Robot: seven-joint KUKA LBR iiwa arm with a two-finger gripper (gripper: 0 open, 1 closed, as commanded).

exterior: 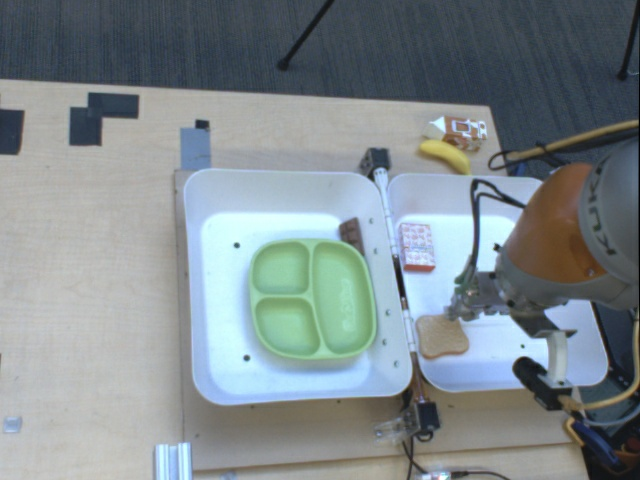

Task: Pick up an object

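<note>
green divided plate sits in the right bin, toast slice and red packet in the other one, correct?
Not quite. The camera view shows the green divided plate in the left bin; the toast slice and red packet lie in the right bin.

A single fixed camera looks down at a slant from above the pale wooden bench (90,298), taking in both shallow white plastic bins (200,268) whole.

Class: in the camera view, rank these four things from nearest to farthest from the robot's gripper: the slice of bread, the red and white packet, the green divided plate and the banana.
Measured from the gripper:
1. Slice of bread, just below-left of it in the right bin.
2. Red and white packet, up-left in the same bin.
3. Green divided plate, in the left bin.
4. Banana, on the bench beyond the bins.
</note>
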